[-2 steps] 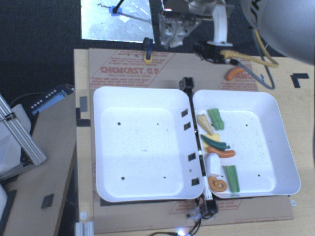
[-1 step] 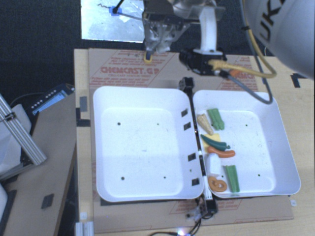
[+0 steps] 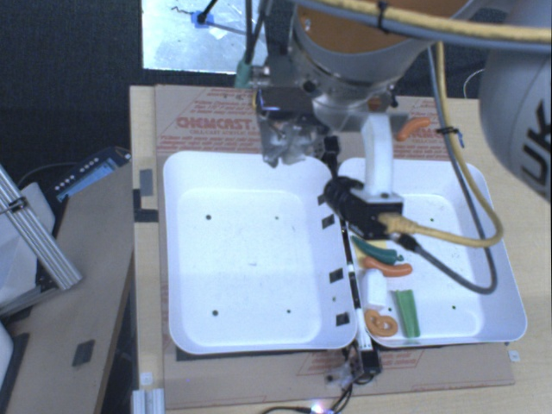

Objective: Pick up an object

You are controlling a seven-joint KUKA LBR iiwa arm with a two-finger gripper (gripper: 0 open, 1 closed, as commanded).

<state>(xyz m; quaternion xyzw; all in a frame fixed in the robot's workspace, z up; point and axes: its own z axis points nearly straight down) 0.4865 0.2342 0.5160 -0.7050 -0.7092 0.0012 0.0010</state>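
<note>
Nothing looks picked yet: the gripper [image 3: 289,145] hangs over the left bin's [image 3: 241,257] far rim, and I cannot tell whether it is apart or together, while the green block [image 3: 405,311] and orange ring [image 3: 380,323] lie in the right bin [image 3: 461,287].

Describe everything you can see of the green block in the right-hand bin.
The green block is a narrow, flat oblong, plain green all over, seemingly plastic. It lies flat on the white floor of the right bin, near its front rim, its long side pointing roughly away from the camera. An orange ring lies close beside it, toward the other bin; whether they touch cannot be told.
</note>
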